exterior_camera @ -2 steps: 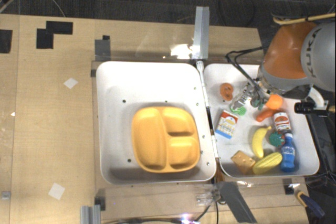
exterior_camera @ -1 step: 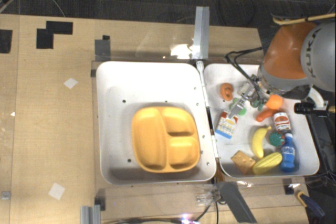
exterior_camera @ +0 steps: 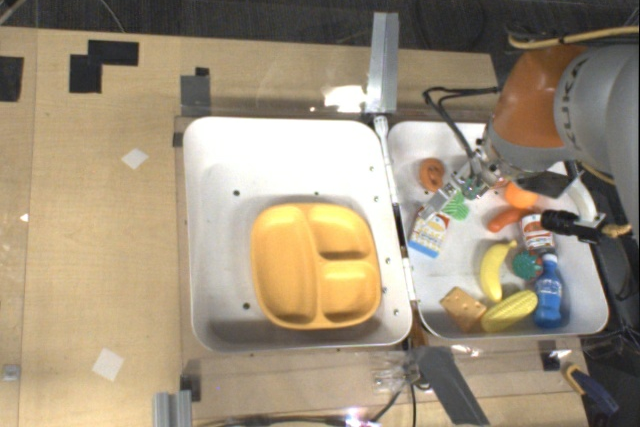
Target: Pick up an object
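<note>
Bright, even indoor light falls from above on the wooden bench (exterior_camera: 90, 245). Glare whitens the far rim of the left bin (exterior_camera: 345, 98), with another small hot spot at the bottom edge. A soft shadow lies under the yellow tray (exterior_camera: 315, 265). Small things in the right bin (exterior_camera: 590, 315) look slightly blurred, perhaps from low resolution.

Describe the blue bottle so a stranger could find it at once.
Look in the right-hand white bin, the one crowded with toy food, and go to its near right corner. The blue bottle lies there beside the yellow corn cob, just below a small red-labelled jar. It is the only blue, white-capped item.
</note>
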{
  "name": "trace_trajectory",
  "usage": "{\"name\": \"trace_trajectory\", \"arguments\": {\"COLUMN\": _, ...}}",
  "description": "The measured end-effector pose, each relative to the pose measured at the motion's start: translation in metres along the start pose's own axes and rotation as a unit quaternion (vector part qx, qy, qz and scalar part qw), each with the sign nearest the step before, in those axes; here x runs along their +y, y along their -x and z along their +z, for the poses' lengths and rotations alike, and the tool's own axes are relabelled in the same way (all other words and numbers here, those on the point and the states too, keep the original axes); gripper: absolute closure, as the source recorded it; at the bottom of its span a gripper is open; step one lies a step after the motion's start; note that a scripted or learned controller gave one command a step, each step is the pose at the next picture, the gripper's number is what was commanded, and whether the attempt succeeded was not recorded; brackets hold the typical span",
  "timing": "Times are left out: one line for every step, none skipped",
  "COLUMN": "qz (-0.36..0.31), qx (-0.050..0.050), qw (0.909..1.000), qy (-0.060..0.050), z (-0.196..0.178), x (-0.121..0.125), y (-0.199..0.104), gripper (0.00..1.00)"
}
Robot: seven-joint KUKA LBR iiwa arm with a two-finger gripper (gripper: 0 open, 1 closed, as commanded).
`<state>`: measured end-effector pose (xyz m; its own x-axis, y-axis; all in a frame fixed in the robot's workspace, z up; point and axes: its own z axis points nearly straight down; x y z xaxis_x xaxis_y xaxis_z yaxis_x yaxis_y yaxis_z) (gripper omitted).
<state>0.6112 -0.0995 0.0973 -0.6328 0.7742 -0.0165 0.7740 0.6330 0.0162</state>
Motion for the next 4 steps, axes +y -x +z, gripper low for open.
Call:
{"name": "trace_trajectory", "arguments": {"qz": 0.069, "qx": 0.000, "qw": 0.9976, "qy": 0.001, "z": 0.001, "x": 0.034, "y": 0.028, "gripper": 0.00}}
{"name": "trace_trajectory", "arguments": {"qz": 0.063, "qx": -0.004, "qw": 0.9980, "qy": 0.005, "z": -0.015, "x": 0.038, "y": 0.029, "gripper": 1.00}}
{"name": "trace_trajectory", "arguments": {"qz": 0.063, "qx": -0.005, "qw": 0.9980, "qy": 0.005, "z": -0.014, "x": 0.038, "y": 0.029, "gripper": 0.00}}
{"name": "trace_trajectory", "arguments": {"qz": 0.002, "qx": 0.006, "qw": 0.9999, "qy": -0.011, "z": -0.004, "x": 0.045, "y": 0.039, "gripper": 0.00}}
